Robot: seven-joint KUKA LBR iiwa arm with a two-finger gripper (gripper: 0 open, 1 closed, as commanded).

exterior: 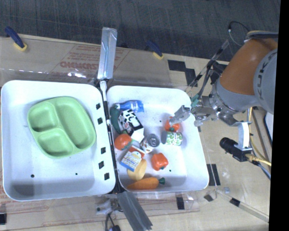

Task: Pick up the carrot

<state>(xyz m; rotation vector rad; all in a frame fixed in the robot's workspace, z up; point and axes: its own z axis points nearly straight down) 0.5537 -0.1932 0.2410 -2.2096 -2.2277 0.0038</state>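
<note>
The carrot (144, 184) lies in the right bin (193, 161), against its near wall, towards the near-left corner. Its long axis runs roughly left to right along that wall, tilted slightly, with the green stalk end to the right and the narrow tip to the left. A pale yellow fruit (138, 170) touches it on the far side.

The hand (183, 112) is over the far right part of the same bin, above a red and green item (173, 124). From the hand, the carrot lies towards the near edge and somewhat to the left, well apart, with the clutter of the bin between them. Nothing is seen between the fingers; whether they are spread or closed cannot be told at this angle.

Count of contents, right bin: one carrot, one yellow fruit, one red pepper-like piece (159, 161), one orange-red round fruit (122, 141), one small carton (130, 159), one metal can (153, 140), one green box (174, 138), one blue packet (130, 106), one black and white item (130, 121). Some smaller pieces in the pile are too crowded to identify. Left bin (12, 144): one green divided plate (61, 126), three compartments.

Judgement: the pick has not begun. The coming move calls for travel to the near wall and fingers set across the carrot's short width. The wall and the touching yellow fruit leave little clearance.
</note>
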